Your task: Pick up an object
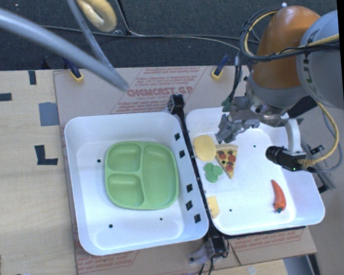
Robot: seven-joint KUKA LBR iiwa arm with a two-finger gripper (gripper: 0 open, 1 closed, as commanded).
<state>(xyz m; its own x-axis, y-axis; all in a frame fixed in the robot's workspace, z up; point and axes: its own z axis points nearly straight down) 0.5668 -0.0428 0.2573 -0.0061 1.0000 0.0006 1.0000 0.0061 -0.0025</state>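
In the right bin (296,213) lie a yellow round piece (204,147), a pizza slice (227,159), a green leafy piece (212,172), a small yellow block (213,206) and a red-orange chili pepper (278,195). My gripper (226,133) hangs over the bin's upper left part, its tips just above the pizza slice and right of the yellow round piece. I see nothing between its tips.
The left bin (83,141) holds a green divided plate (142,174). A black divider (189,162) runs between the bins. A grey pole (51,39) slants across the top left. Cables and a black fitting (283,158) hang beside the wrist.
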